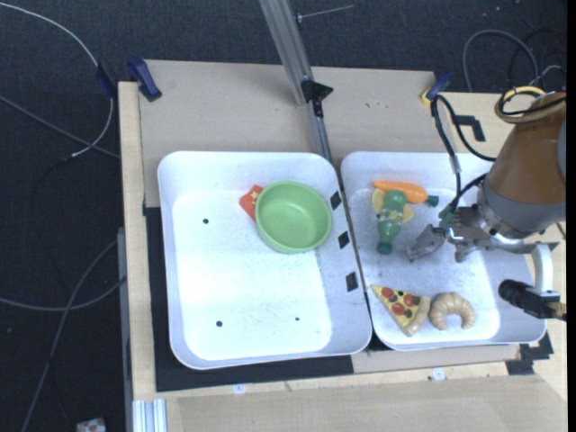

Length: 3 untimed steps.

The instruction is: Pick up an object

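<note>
Camera view: two white bins on the surface [225, 106]. Left bin [193, 268] holds one green bowl [292, 216] near its upper right, with one small orange-red item [249, 201] touching the bowl's left rim, partly hidden, can't identify. Right bin [477, 169] holds four things: one carrot [402, 189] at the top, one green bottle [390, 221] just below it, lying over a yellowish piece, one pizza slice [402, 307] at the lower left, and one croissant [453, 310] just beside the slice on its right.

One arm [533, 174] reaches in from the right, orange band above the grey wrist, tilted down over the right bin. Gripper [423, 247] sits near the bin's middle, just right of the bottle, above the croissant; fingers slightly spread, nothing between them. No object picked up; all lie in the bins.
</note>
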Tool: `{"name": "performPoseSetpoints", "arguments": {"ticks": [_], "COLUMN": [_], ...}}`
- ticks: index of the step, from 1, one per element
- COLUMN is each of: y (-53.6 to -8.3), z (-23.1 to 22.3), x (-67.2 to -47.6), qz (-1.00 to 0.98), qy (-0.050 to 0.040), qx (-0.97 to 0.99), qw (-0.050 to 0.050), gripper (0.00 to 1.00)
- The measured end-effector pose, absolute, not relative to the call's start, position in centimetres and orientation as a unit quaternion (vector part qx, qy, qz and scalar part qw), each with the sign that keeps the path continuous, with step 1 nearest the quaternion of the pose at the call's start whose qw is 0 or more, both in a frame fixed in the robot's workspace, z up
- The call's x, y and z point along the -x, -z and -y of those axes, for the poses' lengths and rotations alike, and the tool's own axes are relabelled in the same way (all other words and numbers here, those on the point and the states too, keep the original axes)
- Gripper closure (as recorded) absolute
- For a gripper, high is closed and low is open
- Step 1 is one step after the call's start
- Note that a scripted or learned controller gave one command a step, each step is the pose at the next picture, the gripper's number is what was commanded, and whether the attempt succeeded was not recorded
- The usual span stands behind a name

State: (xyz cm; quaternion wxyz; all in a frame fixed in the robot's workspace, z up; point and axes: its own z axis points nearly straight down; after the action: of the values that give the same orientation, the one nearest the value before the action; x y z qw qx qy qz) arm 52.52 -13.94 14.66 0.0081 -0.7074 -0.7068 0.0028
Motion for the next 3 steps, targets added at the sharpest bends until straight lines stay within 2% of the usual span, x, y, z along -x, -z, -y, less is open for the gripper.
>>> {"name": "performPoseSetpoints", "arguments": {"ticks": [1,2,3], "y": [-9.2,-10.8,-17.4], "z": [13.8,13.8,13.6], "x": [-52.3,-52.6,-53.3], "qz": [0.707,0.706,0.708], "qy": [-0.0033,0.0003,0.0028], "qx": [0.707,0.708,0.707], "qw": [0.009,0.005,-0.002], "gripper": [0.0,1.0,1.0]}}
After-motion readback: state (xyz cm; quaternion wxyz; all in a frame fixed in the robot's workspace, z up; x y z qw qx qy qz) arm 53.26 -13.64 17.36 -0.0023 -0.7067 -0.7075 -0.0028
